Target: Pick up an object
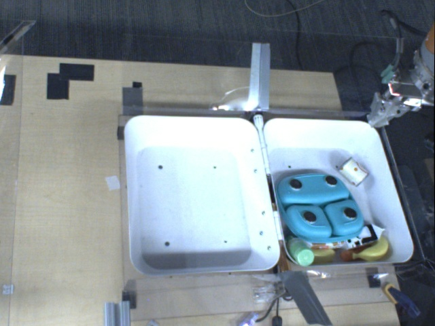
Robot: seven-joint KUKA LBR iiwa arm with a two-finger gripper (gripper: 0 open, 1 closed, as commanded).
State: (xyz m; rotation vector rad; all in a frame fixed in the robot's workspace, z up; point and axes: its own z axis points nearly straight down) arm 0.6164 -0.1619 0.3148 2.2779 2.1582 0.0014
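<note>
While the arm sits way off at the right edge, most of what's going on is down in the bins, so going left to right: the desk [61, 182] is light wood with a few black marks near its far left corner. On it sit 2 shallow white bins side by side. The left bin [194, 131] shows just its bare white floor with a few small dark dots.

A metal post [260, 73] stands right behind the seam where the 2 bins meet.

The right bin [380, 155] has all the stuff, bunched toward its near end. Biggest thing is a blue 3-lobed toy [318, 206] with dark spots on top, lying flat in the middle. Just in front of it, against the near wall, there's a green bottle [301, 254] on its side, and a yellow banana-looking piece [375, 251] in the near right corner. A small white box [353, 172] sits tilted just behind the blue toy, apart from it.

The gripper [393, 104] is up past the far right corner of the right bin, outside the rim, well apart from every object. Honestly can't tell how the fingers are set, too small and cluttered there.
</note>
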